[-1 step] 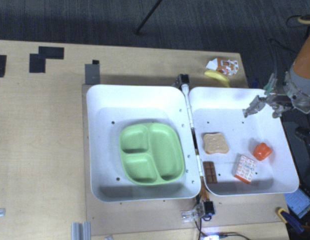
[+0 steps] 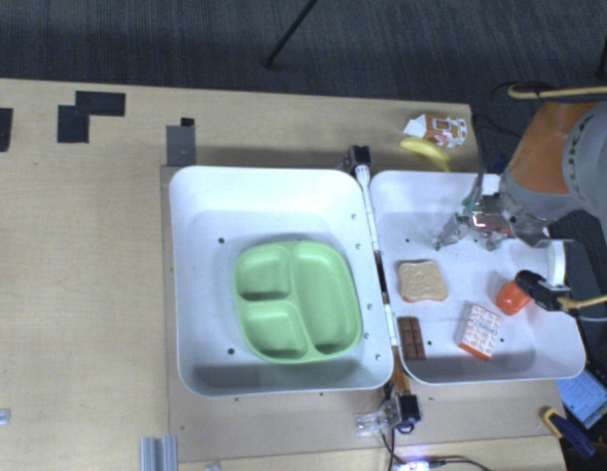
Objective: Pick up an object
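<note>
Jaws [image 2: 458,226] over right bin [image 2: 411,199], opening indeterminate, nothing seen held. Toast slice [image 2: 422,282] at their 7 o'clock; green tray [image 2: 296,299] in left bin [image 2: 200,263].

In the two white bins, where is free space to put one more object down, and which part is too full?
Free patches: the left bin's floor around the green tray, widest at the top, and the right bin's upper-left corner above the bread slice. Crowded: the right bin's lower half, holding the chocolate bar, white packet and orange object, with the gripper above.
</note>
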Available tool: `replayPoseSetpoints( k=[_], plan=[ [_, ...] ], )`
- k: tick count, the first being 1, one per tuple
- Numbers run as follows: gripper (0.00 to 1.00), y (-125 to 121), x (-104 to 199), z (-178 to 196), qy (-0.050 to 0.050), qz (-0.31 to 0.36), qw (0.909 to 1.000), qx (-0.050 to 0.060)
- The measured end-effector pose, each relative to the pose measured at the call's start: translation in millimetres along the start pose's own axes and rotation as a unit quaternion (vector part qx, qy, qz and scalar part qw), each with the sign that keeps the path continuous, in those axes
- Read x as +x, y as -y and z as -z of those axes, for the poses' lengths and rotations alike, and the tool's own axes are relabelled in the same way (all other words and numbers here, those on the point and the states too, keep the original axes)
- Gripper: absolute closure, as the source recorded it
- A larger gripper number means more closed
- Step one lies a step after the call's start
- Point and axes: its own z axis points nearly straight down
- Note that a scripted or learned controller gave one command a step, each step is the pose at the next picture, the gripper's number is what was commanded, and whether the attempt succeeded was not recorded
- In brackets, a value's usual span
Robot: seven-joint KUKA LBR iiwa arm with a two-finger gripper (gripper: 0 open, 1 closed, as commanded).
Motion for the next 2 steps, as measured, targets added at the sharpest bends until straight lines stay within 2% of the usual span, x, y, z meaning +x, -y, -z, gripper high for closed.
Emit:
replayPoseSetpoints(
  k=[1, 2],
  plan=[
    [0.00, 77.2, 34.9, 1.2, 0.000, -0.002, 1.0000, 0.000],
    [1.00, 74.9, 35.1, 12.9, 0.000, -0.002, 1.0000, -0.003]
  ],
)
